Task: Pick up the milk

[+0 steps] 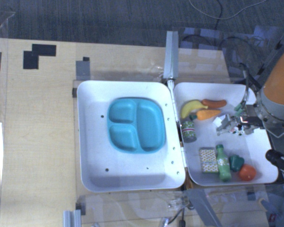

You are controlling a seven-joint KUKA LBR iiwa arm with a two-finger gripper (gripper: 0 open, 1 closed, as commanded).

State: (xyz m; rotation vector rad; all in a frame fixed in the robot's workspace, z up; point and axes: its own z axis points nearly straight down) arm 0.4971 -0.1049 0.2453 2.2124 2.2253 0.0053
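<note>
A blue divided plate (135, 125) sits in the left bin (90, 126). In the right bin (260, 145), the milk (small carton) (208, 160) lies beside a green bottle (222, 162). The tool (233, 124) hovers above; whether released or clenched, I cannot tell.

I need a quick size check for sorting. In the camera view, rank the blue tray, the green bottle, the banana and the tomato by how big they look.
1. blue tray, by far the largest
2. green bottle
3. banana, close to the bottle, so that order is unsure
4. tomato, smallest
</note>
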